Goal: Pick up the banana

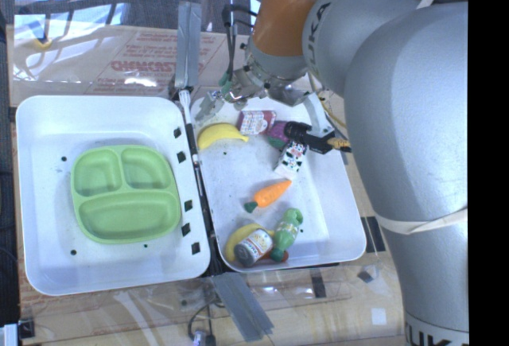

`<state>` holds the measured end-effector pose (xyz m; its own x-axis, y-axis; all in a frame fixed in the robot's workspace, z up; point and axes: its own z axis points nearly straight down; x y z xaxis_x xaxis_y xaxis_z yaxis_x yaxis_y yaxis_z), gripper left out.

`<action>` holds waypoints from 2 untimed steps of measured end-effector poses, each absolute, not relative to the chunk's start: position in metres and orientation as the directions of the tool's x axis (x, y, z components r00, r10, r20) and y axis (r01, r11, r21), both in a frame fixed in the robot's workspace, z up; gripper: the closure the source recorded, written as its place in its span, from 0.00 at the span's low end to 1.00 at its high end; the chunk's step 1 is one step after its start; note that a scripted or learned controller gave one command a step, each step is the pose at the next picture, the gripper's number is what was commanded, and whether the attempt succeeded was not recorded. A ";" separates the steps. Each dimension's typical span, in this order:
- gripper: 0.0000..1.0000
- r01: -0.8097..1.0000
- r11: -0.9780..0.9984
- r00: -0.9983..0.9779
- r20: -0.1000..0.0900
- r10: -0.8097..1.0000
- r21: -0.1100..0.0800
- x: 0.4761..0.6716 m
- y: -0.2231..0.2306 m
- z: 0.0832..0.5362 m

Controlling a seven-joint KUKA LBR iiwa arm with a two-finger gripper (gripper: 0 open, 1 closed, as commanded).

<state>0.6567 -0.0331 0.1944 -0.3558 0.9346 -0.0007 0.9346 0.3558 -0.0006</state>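
In the right bin (342, 213), far-left corner: one banana (220, 134), yellow, lying flat, close to the dividing wall. My gripper (216, 102) hangs just above it; whether it is open or closed I cannot tell. Handling, by my judgement: light, softish, curved, smooth-skinned; take across the thick middle. Room: wall tight on the left, pink packet (256, 122) near on the right, open floor toward the carrot (270, 194).

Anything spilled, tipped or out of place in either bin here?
Nothing spilled. The green divided plate sits flat in the left bin. In the right bin, the banana, carrot and small bottles lie scattered on their sides, loose rather than damaged.
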 end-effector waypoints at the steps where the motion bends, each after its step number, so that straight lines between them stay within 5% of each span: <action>1: 0.00 0.923 0.384 -0.384 0.001 0.923 -0.002 0.621 -0.035 0.192; 2: 0.00 0.910 0.416 -0.416 -0.002 0.910 0.001 0.650 -0.072 0.303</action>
